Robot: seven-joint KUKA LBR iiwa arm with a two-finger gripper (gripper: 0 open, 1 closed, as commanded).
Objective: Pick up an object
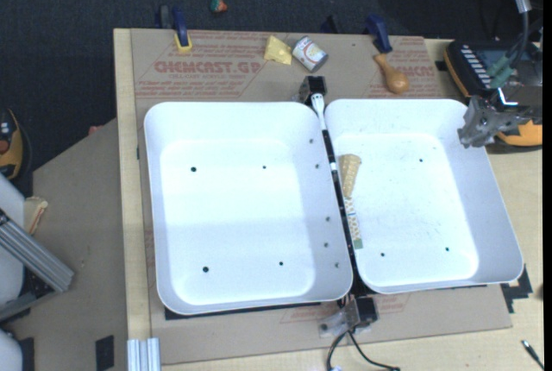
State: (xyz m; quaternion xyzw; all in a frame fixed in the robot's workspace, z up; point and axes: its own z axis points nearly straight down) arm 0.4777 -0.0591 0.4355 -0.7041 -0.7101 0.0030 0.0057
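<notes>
Hovering with the grey two-finger gripper [479, 121] at the far right rim of the right-hand shallow white plastic bin [487, 218], grip state impossible to tell.
Lying well apart from it, against that bin's left wall: tan ridged cone-shaped object [348, 172].

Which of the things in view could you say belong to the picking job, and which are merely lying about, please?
For the job:
- grey metal gripper, at the right bin's rim
- tan ridged cone, in the shallow white right bin

Lying about, on the brown board behind the bins:
- yellow wedge-shaped block
- small silver can
- tan wooden pear-shaped piece
</notes>
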